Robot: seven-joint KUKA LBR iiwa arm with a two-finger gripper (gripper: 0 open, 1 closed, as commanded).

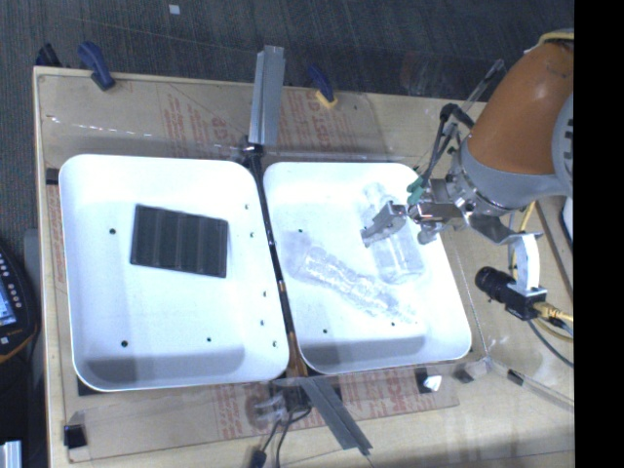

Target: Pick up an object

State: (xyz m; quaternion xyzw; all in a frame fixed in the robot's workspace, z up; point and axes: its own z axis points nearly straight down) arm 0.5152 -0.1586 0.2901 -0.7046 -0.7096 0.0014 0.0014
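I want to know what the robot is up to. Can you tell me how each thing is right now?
Dark ridged pad: lying flat in the left bin.
Clear plastic bottle: lying in the right bin.
Crinkly clear wrapper: lying flat, stretched slantwise.
End effector: over the bottle, grip unclear.

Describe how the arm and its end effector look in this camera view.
The arm is a rounded body with a wide orange band above a grey wrist section. Thin dark cables run along its left side toward the end effector, a small grey metal piece on a darker mounting block with a small reddish detail.
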